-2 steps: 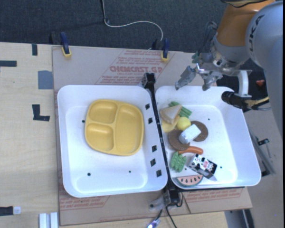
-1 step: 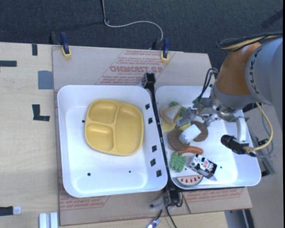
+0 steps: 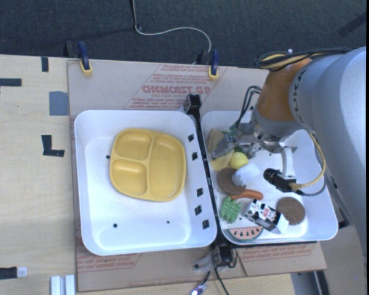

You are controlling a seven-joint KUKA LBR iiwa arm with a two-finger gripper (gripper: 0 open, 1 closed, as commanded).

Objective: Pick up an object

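My gripper [image 3: 238, 145] reaches down into the far left part of the right bin [image 3: 320, 165]. It hangs just over a small yellow lemon-like ball [image 3: 238, 160]. Beside it lie an olive-grey piece [image 3: 219, 141] and a pale yellow piece [image 3: 218, 163]. A white chunk [image 3: 246, 176] and a brown disc [image 3: 228, 184] sit just in front of the ball. Nothing shows as held in the gripper.
Nearer the front of the right bin lie an orange carrot [image 3: 251, 195], a green toy [image 3: 230, 210], a watermelon slice [image 3: 243, 233], a black-and-white item [image 3: 262, 213] and a brown cookie [image 3: 291, 209]. The left bin [image 3: 89, 165] holds a yellow divided plate [image 3: 149, 163].
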